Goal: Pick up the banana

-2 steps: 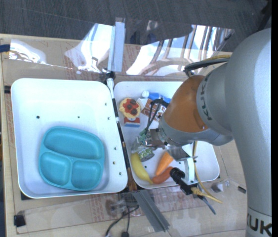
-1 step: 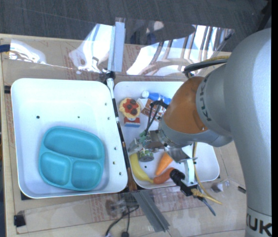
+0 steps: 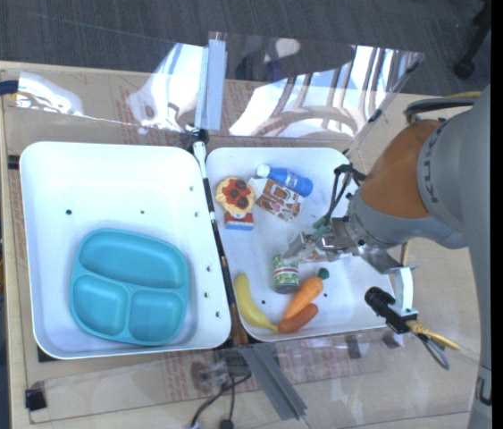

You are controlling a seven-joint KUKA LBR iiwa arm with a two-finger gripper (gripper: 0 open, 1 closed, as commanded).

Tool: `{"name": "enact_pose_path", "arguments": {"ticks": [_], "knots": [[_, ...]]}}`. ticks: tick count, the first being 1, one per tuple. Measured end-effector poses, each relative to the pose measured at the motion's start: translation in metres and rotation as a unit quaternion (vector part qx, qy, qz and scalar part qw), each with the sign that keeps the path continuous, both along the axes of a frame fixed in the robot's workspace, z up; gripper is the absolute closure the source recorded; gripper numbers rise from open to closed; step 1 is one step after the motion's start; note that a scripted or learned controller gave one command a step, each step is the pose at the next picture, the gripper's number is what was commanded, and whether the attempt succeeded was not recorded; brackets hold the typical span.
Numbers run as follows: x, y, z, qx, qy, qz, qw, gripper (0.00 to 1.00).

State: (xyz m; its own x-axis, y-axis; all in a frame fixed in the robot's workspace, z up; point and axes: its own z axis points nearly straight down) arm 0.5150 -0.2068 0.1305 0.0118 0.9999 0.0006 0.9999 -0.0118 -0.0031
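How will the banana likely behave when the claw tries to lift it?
The banana is curved and smooth, so it may pivot or slip between narrow fingers. It lies by the bin wall, touching the carrot, so a push would probably nudge the carrot. Likely light.

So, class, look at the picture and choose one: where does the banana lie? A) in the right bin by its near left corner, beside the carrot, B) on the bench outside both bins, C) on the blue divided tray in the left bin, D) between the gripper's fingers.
A: the banana lies in the right bin, near its left corner, with the carrot beside it.
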Motion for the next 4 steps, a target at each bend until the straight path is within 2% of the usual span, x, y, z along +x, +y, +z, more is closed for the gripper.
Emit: {"name": "enact_pose_path", "arguments": {"ticks": [1,2,3,4], "knots": [[-0.034,0.060,-0.032,-0.0132,-0.010,0.254,0.9670,0.00],[-0.036,0.070,-0.030,-0.0220,-0.010,0.227,0.9737,0.00],[-0.036,0.078,-0.022,-0.0152,-0.008,0.233,0.9724,1.00],[-0.034,0.074,-0.019,-0.0192,-0.011,0.231,0.9728,0.00]]}}
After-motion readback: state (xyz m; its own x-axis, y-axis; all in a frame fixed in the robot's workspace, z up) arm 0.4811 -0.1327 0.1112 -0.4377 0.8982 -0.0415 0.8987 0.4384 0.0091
